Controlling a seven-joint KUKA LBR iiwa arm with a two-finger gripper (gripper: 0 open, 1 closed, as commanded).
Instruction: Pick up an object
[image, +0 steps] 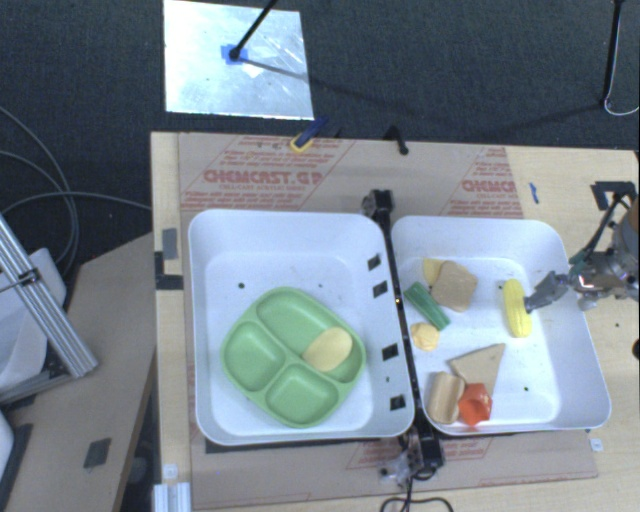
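Left bin (215, 250): green divided plate (290, 356) carrying a pale yellow piece (327, 349).
Right bin (560, 330): small food pieces; yellow corn cob (516, 307) toward its right side, long axis roughly top to bottom.
Tool (545, 293): just right of the cob, partly cut off at the frame edge; opening cannot be judged.

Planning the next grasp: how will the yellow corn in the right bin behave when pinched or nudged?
The corn looks long and rounded, so it may roll sideways if nudged. It seems rigid, probably a light toy. Its curved sides might slip from a pinch; the end effector sits beside it.
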